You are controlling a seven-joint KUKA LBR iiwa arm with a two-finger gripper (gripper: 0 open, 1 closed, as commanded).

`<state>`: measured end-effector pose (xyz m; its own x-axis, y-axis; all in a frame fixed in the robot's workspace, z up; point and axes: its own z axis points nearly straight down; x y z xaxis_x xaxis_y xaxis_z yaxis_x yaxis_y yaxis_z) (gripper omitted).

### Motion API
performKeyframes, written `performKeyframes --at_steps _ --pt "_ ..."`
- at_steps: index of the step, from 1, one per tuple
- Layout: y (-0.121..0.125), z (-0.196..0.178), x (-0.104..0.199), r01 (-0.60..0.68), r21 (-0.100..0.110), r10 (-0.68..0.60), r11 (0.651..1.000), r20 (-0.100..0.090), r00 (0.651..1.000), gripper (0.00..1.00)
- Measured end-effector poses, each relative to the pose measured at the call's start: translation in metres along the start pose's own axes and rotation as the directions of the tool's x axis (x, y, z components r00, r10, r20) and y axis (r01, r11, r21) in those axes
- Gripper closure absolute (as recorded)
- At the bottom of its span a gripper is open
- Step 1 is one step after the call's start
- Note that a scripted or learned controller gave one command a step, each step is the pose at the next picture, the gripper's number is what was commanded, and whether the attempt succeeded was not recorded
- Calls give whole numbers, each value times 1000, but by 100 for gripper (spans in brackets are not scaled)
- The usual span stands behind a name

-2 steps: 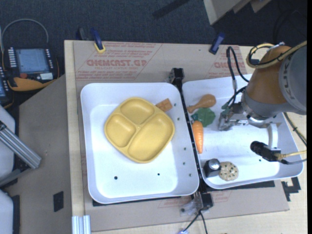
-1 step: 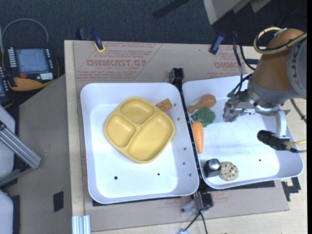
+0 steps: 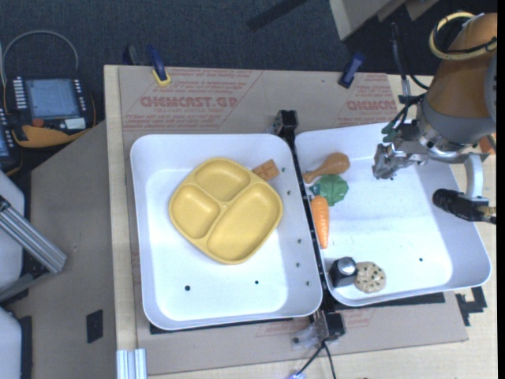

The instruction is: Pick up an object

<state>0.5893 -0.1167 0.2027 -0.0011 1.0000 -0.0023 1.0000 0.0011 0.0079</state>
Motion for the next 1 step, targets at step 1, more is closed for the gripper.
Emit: performKeyframes --at_steps 1 --pt "4 -64 -4 0 -1 0 1000 0 1000 100"
